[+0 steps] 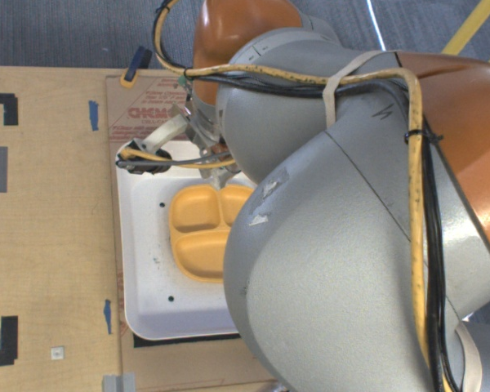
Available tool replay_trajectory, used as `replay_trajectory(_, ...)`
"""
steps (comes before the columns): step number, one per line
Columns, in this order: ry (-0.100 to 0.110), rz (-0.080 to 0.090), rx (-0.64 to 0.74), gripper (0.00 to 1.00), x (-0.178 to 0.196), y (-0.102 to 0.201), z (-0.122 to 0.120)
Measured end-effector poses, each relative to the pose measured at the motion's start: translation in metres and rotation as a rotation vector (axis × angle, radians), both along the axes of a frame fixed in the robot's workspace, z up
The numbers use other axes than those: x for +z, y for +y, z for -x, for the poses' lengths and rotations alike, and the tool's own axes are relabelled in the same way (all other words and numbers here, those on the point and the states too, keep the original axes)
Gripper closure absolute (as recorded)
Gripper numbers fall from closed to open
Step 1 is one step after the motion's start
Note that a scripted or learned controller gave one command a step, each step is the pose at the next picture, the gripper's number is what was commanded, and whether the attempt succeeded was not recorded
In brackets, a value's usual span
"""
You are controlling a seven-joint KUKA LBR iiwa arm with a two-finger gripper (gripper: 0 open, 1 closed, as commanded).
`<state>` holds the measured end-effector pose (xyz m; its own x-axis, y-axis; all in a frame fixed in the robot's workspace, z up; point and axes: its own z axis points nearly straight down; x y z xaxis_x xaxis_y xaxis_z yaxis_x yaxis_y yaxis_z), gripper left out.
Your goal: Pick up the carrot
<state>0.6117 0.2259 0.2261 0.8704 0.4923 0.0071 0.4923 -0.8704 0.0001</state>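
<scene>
The big grey arm (343,219) covers most of the white bin (143,243), above a yellow divided tray (198,231). I cannot tell the state of the pincer. A carrot, I judge, is light, stiff and a little smooth, so it is best taken across its thick middle.

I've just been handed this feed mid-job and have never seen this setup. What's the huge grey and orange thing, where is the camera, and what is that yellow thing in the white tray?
The big grey and orange shape is the robot arm, seen from very close. The single camera sits above the bench and looks down at a slant, and the arm reaches in from the right, so it blocks much of the picture. Yellow and black cables run along it.

Below it lies a shallow white bin on a brown cardboard surface. Inside the bin is a yellow divided plate, partly covered by the arm. The gripper appears to be near the bin's top edge, among cables; I cannot tell its state. I cannot make out a carrot from this angle, so nothing here shows it being held.
</scene>
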Motion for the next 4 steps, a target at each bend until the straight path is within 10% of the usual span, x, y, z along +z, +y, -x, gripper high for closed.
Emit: replay_trajectory(4,-0.004,-0.003,0.0,1.0,0.039,0.001,-0.001)
